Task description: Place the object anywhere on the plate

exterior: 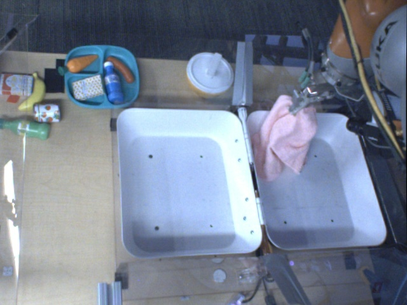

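- We see the pincer [304,100] over the far edge of the right bin [356,227], its metal fingers closed on the top corner of a pink cloth [287,140].
- The pink cloth is soft and terry-like; it hangs in loose folds from the pincer, and its lower part drapes on the right bin's far-left area, close to the divider between bins.
- We see the arm [369,24] coming in from the right: grey shell, orange band, yellow and black cables looping alongside.
- The right bin is shallow, white, smooth plastic with rounded corners and small dark holes in the floor.
- The left bin [184,234] is the same shape and material, just beside the right one.
- We see a round white lid-like disc on a yellow rim [210,73] on the bench [57,189] beyond the left bin.
- A teal divided tray [130,75] sits at far left and holds an orange carrot-shaped toy, a blue bottle and a checkered piece.
- We see a yellow banana toy [35,93], a small can [46,112] and a green bottle [25,128] near the bench's left edge.
- The bench is pale wood-grain.
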Action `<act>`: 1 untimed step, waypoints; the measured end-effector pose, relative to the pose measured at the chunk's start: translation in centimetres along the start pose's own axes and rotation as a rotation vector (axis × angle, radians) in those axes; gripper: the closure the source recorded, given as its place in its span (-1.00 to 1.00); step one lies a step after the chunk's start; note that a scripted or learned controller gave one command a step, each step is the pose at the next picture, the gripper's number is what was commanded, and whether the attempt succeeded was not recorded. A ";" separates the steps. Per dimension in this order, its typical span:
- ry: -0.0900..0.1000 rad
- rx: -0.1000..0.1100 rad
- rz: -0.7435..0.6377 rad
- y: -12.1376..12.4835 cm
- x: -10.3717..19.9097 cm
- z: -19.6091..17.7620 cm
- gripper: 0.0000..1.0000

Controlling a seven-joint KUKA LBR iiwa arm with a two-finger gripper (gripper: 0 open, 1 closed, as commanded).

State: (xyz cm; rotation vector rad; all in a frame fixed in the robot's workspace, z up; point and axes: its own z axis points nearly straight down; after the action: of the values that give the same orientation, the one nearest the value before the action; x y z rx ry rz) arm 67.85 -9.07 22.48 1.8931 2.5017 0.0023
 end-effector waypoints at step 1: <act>0.002 0.000 -0.403 -1.7 5.0 0.9 1.00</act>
State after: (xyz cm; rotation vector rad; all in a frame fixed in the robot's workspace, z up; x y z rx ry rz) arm 64.81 -4.71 21.53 1.3550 2.8316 0.0027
